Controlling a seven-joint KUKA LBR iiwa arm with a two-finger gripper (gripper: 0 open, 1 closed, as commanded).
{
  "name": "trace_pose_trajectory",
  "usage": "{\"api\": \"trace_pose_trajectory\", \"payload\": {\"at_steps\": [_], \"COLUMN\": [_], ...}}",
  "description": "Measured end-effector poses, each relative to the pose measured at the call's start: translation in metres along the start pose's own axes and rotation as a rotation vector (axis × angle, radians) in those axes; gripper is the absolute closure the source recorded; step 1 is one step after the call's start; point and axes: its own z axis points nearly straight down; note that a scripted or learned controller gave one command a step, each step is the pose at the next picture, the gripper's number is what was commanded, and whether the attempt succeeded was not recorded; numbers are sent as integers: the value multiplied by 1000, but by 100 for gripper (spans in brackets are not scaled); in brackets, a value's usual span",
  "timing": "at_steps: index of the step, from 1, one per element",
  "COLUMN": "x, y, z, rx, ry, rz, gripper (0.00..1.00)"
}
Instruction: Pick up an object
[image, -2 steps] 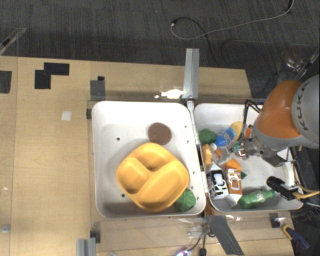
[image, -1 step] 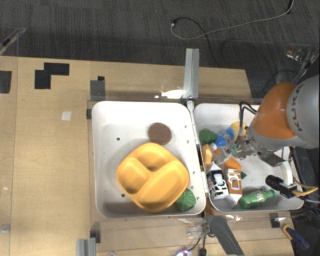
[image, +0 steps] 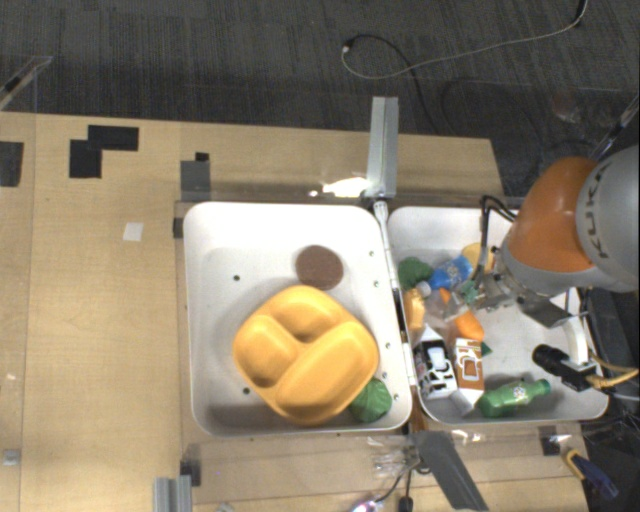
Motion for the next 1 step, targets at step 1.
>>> {"api": "trace_pose_trajectory", "payload": {"at_steps": [1], "x": [42], "y": [-4], "z": [-84], "rx": [12], "ry": [2], "rz": [-171], "gripper": [100]}}
